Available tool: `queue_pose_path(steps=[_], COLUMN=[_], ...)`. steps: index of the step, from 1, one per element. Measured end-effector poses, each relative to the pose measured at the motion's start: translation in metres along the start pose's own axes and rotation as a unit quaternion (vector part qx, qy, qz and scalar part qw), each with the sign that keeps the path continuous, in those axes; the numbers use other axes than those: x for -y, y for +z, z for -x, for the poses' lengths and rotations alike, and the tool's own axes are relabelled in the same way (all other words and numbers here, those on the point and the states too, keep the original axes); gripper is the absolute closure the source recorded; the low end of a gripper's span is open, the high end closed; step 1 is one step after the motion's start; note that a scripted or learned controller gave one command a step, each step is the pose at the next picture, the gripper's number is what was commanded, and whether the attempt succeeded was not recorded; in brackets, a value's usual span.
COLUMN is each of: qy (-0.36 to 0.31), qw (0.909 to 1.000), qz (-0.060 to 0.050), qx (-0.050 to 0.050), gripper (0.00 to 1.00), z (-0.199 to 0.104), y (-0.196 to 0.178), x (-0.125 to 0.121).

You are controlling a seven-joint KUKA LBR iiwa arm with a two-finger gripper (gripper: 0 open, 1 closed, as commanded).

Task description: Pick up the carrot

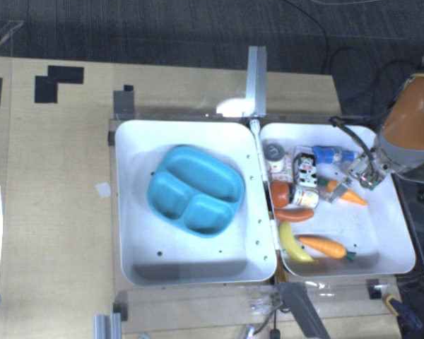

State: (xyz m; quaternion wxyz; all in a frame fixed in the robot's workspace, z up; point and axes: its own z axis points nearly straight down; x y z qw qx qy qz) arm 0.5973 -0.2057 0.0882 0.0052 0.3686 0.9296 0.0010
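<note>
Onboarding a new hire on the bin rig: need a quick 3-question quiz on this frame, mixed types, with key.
1. True or false: the blue divided plate lies in the left bin.
2. Which lies beside the banana near the right bin's front edge?
A. a carrot
B. a spoon
C. a cup
3. Fill in: the gripper is right next to a second, smaller ____ in the right bin.

Key
1. True.
2. A.
3. carrot. Whether the gripper grasps it cannot be told.
</note>
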Motion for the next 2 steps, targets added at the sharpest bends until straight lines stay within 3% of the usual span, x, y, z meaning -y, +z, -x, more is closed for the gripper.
queue_pose_path(steps=[1, 2], qy=[-0.001, -0.156], qw=[1.0, 0.9878], qz=[0.002, 0.0], qx=[0.002, -0.002], gripper=[1.0, 1.0], z=[0.001, -0.047], y=[-0.01, -0.116], x=[-0.003, -0.029])
